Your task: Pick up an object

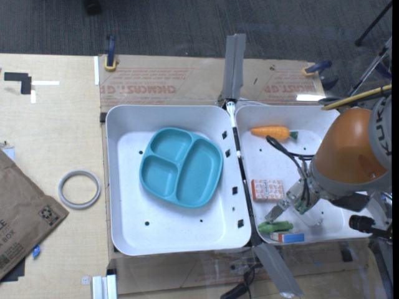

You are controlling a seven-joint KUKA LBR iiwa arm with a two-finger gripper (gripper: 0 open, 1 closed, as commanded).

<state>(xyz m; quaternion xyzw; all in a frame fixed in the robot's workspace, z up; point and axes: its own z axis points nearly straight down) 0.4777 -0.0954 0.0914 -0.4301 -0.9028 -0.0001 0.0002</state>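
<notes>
Gripper (283,207) low in right bin (324,114), at 5 o'clock of small patterned box (267,190), just above green vegetable (275,227); claw state cannot be told; nothing seen between its tips; pick judged not yet done; green vegetable lies at bin's 7 o'clock corner, long axis 3-to-9 o'clock; toy carrot (270,132) at 12, green tip toward 3; blue divided plate (181,166) in left bin (118,185).

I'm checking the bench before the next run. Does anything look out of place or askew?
Nothing looks spilled or damaged. The blue divided plate lies flat but turned at a slant in the left bin. A roll of tape and a brown cardboard box sit loose on the bench outside the bins.
</notes>
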